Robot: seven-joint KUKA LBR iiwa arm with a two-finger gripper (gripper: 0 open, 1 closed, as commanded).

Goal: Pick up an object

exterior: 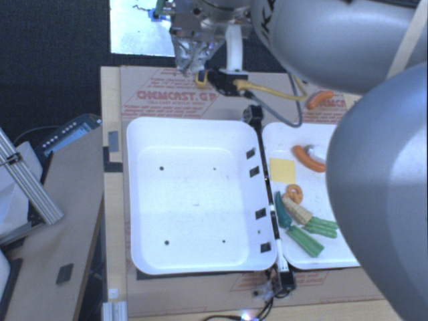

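My gripper [190, 64] hangs high over the bench behind the left bin [137, 199], well away from the objects. Its fingers taper together to a point and nothing shows between them. The objects lie in the right bin [314, 263], partly hidden by the arm: an orange sausage [309, 158], a yellow square [281, 171], an orange ring [293, 194], a tan corn-like piece [300, 213], a teal stick [281, 210] and two green pieces [322, 227] [307, 241].
Another orange sausage [320, 99] lies on the cardboard behind the right bin. A black divider with clips [264, 179] runs between the bins. Yellow and black cables [267, 91] cross the cardboard at the back. The arm covers the view's right side.
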